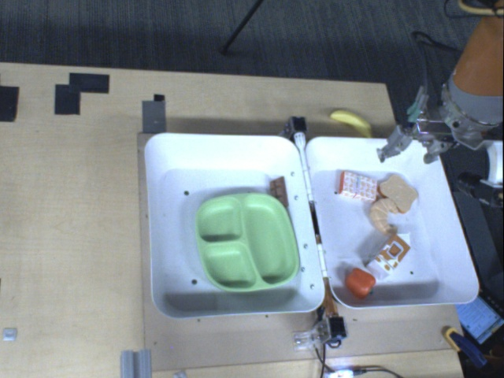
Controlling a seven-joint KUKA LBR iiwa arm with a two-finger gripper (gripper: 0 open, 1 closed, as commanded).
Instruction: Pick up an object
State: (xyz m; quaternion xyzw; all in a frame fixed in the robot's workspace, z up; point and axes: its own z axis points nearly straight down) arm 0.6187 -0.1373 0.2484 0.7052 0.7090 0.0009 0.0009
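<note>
Both bins (169, 211) look like smooth, slightly glossy white plastic. The green tray (246, 241) seems matt plastic. The bench (71, 235) is pale, matt, perhaps wood.

arm (480, 69) cropped at right edge, brown item (278, 187) half-hidden

A pale wooden counter (71, 235) fills most of the scene, with black patches (79, 91) near its far left edge. Beyond it lies dark grey carpet (157, 14), crossed by a thin black rod (250, 14).
</note>
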